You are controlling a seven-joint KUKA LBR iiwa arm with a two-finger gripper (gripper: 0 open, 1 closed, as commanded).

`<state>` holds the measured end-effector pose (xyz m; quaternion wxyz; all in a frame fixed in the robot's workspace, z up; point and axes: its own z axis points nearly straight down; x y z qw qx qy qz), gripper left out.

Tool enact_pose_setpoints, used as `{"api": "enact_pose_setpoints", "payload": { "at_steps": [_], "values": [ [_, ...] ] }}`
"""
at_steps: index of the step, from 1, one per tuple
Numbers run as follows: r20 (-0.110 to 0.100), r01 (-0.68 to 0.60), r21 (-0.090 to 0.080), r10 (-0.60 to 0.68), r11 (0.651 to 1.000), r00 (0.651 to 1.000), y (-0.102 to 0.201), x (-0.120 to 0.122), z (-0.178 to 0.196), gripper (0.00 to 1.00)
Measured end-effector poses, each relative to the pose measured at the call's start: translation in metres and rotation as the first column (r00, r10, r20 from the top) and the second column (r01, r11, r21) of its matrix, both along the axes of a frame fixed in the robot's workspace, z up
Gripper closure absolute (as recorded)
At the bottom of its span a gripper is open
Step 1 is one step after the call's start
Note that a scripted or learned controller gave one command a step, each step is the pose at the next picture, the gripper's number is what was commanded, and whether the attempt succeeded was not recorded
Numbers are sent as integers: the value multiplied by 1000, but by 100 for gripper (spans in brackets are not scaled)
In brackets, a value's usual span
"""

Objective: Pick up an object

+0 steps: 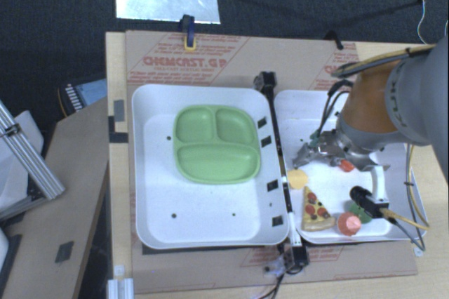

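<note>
Gripper (303, 157) is low in the right bin (298, 115), finger state cannot be told. Just below it lies a yellow piece (297, 179); pizza slice (315, 209) and pink object (349, 223) lie nearer the front. Green divided plate (215, 144) occupies left bin (151, 171)

Bench (231, 55) bears cardboard sheet (295, 55); two white bins (151, 171) atop

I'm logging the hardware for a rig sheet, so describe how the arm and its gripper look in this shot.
The arm is a thick, rounded grey body with an orange band just above the wrist. Thin dark cables loop along its left side down towards the tool. The gripper is a small grey metal assembly, darker and more angular than the smooth arm casing. No lettering or markings are legible.
</note>
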<state>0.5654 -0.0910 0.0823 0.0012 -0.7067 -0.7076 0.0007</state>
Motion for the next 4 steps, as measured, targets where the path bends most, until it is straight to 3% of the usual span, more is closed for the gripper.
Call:
{"api": "enact_pose_setpoints", "payload": {
  "at_steps": [1, 3, 4],
  "values": [
    [5, 0, -1, 0, 1000, 1000, 0, 2, 13, 100],
    [11, -3, -2, 3, 1000, 1000, 4, -3, 138, 100],
    [6, -3, -1, 3, 1000, 1000, 4, -2, 156, 100]
  ]
}}
